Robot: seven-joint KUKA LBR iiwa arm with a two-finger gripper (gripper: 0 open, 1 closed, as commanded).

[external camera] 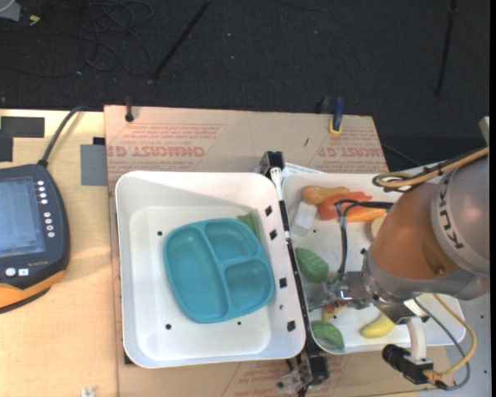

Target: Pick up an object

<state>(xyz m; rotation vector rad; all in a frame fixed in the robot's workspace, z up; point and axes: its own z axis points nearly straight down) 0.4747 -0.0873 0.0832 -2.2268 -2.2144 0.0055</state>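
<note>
The right bin (291, 190) holds several small toys. A peach piece (316, 194), a red piece (355, 198) and an orange carrot-like piece (364, 214) lie at its far end. A small white block (304, 217) sits near them. A green leafy toy (311, 264) lies by the left wall, another green one (327, 335) at the near corner, and a yellow one (378, 327) beside it. My gripper (341, 294) is low in this bin, between the two green toys, under the orange-banded wrist (413, 238), which hides much of the bin.
The left bin (140, 222) holds a teal divided plate (219, 269) with a green scrap (250, 220) at its far edge. A black divider (283, 246) separates the bins. A control pendant (16, 222) lies at the far left of the bench. Cables (344, 238) hang by the wrist.
</note>
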